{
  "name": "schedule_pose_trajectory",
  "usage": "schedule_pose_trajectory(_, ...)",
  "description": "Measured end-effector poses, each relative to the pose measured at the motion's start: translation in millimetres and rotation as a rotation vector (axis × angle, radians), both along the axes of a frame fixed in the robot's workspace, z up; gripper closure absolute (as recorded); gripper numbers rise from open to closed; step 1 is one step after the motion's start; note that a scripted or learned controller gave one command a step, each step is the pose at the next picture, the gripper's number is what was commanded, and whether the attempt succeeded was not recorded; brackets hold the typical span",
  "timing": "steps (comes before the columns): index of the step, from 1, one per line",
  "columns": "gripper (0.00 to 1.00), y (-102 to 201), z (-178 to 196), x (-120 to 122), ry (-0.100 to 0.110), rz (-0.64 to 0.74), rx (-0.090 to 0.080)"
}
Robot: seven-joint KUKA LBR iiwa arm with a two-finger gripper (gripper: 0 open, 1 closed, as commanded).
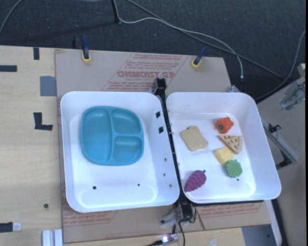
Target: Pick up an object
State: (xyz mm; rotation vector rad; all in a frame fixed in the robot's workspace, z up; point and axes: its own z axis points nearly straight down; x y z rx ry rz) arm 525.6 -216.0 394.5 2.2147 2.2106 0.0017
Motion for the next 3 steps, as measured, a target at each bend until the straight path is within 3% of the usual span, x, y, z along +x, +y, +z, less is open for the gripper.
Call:
schedule_pose_trajectory(1,1.0,16.4,103.6,63.4,0.0,0.007,0.003)
schedule_pose_trajectory(2,1.0,124.7,-15.5,38.0,0.025,0.011,0.013)
schedule_pose_trajectory(3,1.0,149.2,141.6,103.7,-0.005,0.007,0.005)
